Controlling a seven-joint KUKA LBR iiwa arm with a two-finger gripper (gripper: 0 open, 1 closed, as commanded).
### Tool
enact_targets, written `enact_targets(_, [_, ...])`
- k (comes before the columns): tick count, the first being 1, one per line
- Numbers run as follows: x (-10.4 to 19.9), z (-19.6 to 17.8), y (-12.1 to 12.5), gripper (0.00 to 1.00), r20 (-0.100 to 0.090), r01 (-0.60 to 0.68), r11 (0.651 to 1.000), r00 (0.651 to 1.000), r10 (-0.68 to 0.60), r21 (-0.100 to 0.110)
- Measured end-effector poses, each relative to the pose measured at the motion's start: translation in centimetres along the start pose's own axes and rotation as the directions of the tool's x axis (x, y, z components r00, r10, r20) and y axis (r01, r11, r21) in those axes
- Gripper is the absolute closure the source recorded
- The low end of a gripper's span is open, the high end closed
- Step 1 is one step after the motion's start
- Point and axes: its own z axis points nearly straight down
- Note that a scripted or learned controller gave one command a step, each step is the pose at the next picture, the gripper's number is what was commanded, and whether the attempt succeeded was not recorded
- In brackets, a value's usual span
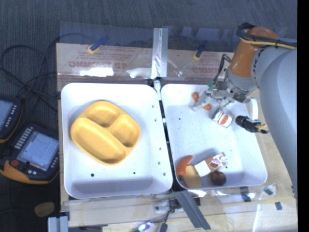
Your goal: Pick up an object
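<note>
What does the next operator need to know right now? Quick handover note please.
Gripper: low in the right bin, far end; I can't tell whether it grips anything.
Near it: a small red-and-white item just in front, small orange pieces beside it.
Near end of the right bin: a cluster with an orange-red curved piece, a tan block, a red-and-white packet and a dark round item.
Left bin: yellow divided tray.
Done: arm is down in the right bin.
Left: no object visibly lifted yet; confirm a grasp and raise it.
</note>
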Motion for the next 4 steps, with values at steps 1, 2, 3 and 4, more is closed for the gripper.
enact_targets(1, [0.0,-1.1,0.0,1.00,0.003,0.002,1.000,1.000,-0.002,0.002])
enact_targets(2, [5.4,-3.5,0.0,1.00,-0.001,0.001,1.000,1.000,-0.001,-0.001])
enact_targets(3, [-2.7,-0.2,0.2,1.00,0.003,-0.002,1.000,1.000,0.002,-0.010])
enact_targets(4, [-1.9,-0.2,0.3,0.00,-0.009,0.004,1.000,1.000,-0.004,-0.002])
